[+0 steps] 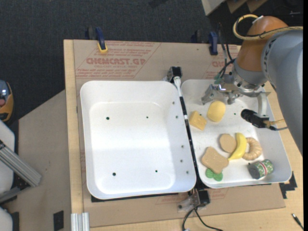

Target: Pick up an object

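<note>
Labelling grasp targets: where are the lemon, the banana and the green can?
lemon [216, 111], camera view, middle of its yellow body
banana [239, 146], camera view, middle of its curve
green can [260, 169], camera view, its side wall

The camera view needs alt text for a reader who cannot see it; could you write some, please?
A grey arm's gripper hangs above a yellow lemon in the right bin, which also holds cheese, bread, a banana and a can. The left bin sits beside it.
</note>
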{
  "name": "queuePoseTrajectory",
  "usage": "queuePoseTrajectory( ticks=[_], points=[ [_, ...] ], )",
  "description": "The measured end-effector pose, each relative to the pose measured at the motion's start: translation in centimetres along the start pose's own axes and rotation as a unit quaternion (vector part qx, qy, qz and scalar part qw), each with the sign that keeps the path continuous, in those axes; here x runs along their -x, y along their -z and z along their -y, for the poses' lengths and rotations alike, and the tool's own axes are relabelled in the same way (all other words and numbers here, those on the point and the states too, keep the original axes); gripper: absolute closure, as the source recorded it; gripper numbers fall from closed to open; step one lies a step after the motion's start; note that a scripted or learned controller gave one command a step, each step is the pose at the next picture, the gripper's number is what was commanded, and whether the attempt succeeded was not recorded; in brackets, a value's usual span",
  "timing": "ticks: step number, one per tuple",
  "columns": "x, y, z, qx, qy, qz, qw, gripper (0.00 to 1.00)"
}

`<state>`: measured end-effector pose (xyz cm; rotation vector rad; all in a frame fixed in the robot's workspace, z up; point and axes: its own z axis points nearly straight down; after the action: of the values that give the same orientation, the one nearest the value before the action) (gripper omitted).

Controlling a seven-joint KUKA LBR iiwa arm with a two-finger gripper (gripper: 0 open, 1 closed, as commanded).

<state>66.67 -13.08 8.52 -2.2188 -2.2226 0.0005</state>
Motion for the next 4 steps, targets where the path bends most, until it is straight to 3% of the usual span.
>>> queuePoseTrajectory(
  ticks=[1, 2, 3, 4],
  points=[
    [0.1, 1.1, -0.1, 0.002, 0.0, 0.001, 1.0, 1.0],
    [-10.2, 10.7, -0.3, 0.008, 0.005, -0.001, 1.0, 1.0],
    [-19.5, 24.6, -0.2, 0.01, 0.005, -0.002, 0.9999, 1.0],
    [-14.1, 30.6, 0.0, 0.006, -0.003, 0.001, 1.0, 1.0]
  ],
)
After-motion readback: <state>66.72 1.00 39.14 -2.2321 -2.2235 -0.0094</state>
